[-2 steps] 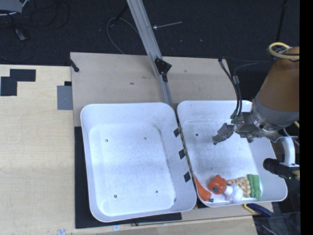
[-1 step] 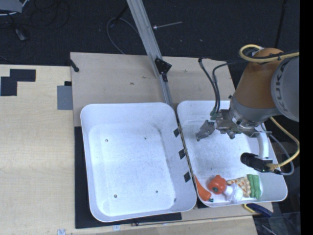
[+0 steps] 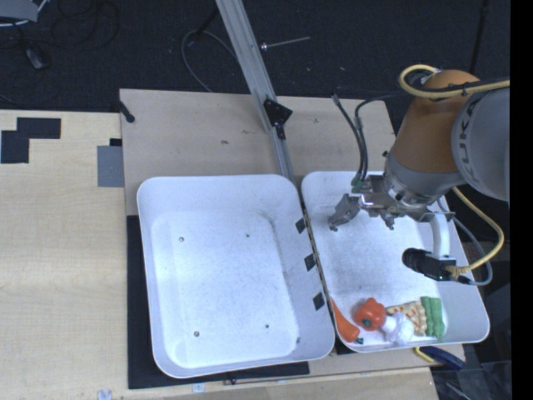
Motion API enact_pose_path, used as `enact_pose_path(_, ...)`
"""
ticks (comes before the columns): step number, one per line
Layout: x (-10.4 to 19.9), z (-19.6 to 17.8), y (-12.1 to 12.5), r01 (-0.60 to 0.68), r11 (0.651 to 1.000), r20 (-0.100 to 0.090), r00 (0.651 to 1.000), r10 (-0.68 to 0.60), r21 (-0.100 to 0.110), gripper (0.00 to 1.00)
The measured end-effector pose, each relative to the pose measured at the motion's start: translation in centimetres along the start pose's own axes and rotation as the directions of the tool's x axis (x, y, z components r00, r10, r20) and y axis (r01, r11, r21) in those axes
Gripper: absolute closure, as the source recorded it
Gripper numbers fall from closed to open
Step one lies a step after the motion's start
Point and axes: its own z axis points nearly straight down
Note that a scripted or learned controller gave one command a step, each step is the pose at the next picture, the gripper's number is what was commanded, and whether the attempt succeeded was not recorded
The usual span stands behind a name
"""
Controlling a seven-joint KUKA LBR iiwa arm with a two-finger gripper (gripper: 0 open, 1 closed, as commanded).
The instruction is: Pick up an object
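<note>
I note toys [image 3: 400, 317] heaped in the right bin [image 3: 366, 248], below my pincer [image 3: 360, 210]; its grip state unclear. Pale wood desk [image 3: 58, 248], dark floor beyond.

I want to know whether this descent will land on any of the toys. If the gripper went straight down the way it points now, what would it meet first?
Most likely the bare floor of the right bin. The gripper hangs over its upper part, while the orange toy and the green toy lie at the near edge. Depth is hard to judge.
</note>
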Motion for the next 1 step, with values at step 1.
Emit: enact_pose_path(1,0.52,0.01,3.52,0.000,1.000,0.000,1.000,0.000,0.000,0.00)
